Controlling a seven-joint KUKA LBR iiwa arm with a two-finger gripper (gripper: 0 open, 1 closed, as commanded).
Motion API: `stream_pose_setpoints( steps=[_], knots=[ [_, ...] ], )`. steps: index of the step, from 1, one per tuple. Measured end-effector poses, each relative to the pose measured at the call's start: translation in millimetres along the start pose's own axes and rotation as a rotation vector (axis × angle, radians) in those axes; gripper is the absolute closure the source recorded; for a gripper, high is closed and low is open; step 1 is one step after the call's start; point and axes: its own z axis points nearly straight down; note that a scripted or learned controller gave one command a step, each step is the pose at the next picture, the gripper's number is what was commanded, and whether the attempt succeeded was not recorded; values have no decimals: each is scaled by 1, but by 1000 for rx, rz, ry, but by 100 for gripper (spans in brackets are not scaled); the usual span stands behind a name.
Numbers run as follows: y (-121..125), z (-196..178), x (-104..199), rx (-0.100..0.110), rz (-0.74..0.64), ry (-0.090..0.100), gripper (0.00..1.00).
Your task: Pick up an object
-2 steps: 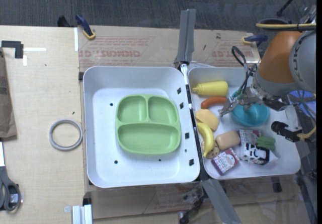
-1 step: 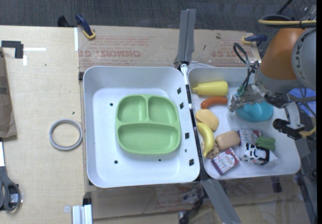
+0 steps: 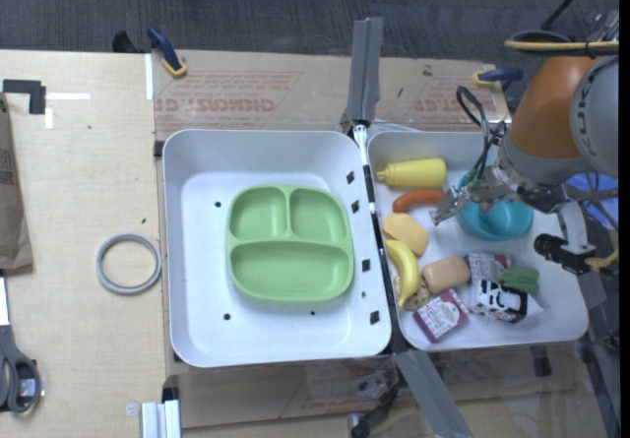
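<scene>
My gripper hangs low over the right bin, at the left edge of a teal bowl. Left of it lie a yellow mustard bottle and an orange carrot-like piece. Nearer the front are a pale yellow lump, a banana, a tan bread roll, a red packet, a black-and-white cow-patterned item and a green piece. Nothing visibly sits in the gripper.
The left bin holds a green divided plate. A grey tape ring and scissors lie on the bench to the left. A blue clamp sits at the back.
</scene>
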Motion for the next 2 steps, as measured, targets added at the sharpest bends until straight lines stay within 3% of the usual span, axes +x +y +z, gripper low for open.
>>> stream_pose_setpoints(
  steps=[1,2],
  knots=[
    [32,9,5,2,132,0,0],
    [33,-4,3,-5,130,-6,100]
  ],
)
